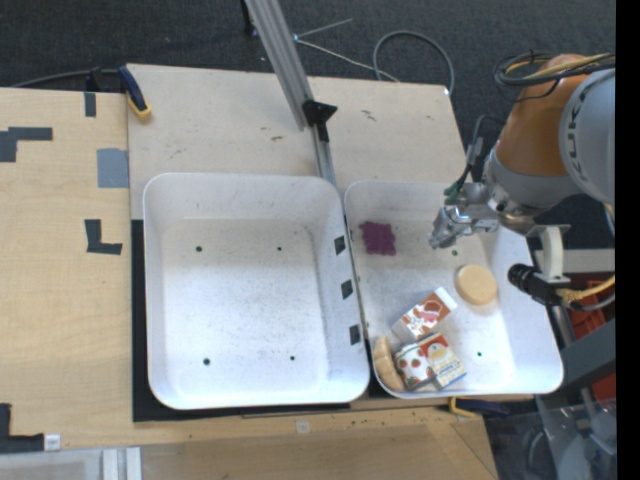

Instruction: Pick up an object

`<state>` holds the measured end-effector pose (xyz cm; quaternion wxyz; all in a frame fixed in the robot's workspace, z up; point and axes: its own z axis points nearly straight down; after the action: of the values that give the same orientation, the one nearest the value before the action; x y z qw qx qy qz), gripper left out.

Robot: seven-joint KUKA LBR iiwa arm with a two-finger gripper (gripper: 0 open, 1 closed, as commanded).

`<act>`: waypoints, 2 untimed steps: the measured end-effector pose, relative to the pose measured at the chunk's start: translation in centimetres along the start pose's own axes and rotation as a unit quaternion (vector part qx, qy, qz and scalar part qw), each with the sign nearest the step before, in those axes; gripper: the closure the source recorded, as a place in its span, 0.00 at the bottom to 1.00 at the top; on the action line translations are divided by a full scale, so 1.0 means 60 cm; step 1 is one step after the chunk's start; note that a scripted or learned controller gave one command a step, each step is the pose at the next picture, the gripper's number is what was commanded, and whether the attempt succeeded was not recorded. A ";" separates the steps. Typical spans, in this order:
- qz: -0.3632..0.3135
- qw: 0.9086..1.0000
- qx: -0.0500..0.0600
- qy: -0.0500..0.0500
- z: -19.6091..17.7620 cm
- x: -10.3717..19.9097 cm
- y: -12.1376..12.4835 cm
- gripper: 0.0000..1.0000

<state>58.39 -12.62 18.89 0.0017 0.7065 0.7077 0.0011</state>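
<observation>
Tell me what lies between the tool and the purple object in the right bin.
Nothing: in the camera view, bare white bin floor runs from the tool across to the purple object.

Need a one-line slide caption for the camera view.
KUKA arm's gripper hovers over the right bin near a purple object, a tan round piece and two small cartons.

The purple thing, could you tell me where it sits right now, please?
It lies in the right bin, upper left part, left of the gripper.
</observation>
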 end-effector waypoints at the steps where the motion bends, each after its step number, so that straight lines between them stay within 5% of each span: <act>1: 0.000 1.000 0.000 0.000 -0.091 -0.014 -0.009 1.00; 2: -0.002 1.000 0.002 0.001 -0.102 0.068 0.006 1.00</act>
<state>58.71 -8.52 25.02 -0.0005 0.7050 0.7092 0.0005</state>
